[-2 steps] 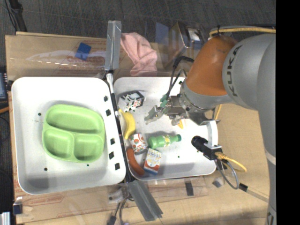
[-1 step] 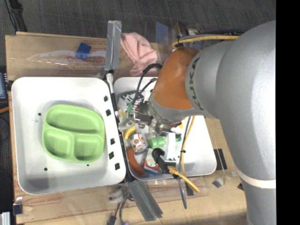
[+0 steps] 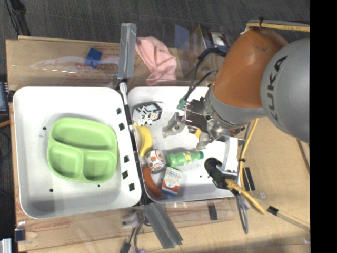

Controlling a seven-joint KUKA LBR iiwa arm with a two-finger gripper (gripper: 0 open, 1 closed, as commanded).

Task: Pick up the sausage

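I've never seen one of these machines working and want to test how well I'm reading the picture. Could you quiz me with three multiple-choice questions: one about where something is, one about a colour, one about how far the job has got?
1. Where does the sausage lie?
A. on the green tray
B. in the right bin, by its near left corner
C. on the floor

2. What colour is the divided tray in the left bin?
A. green
B. red
C. blue

3. How does the sausage stand in the task?
A. lifted above the bin
B. dropped in the left bin
C. lying in the bin, apart from the gripper

Answers:
B, the sausage lies along the right bin wall below the banana.
A, the tray is light green.
C, the gripper is above the bottle, away from the sausage.
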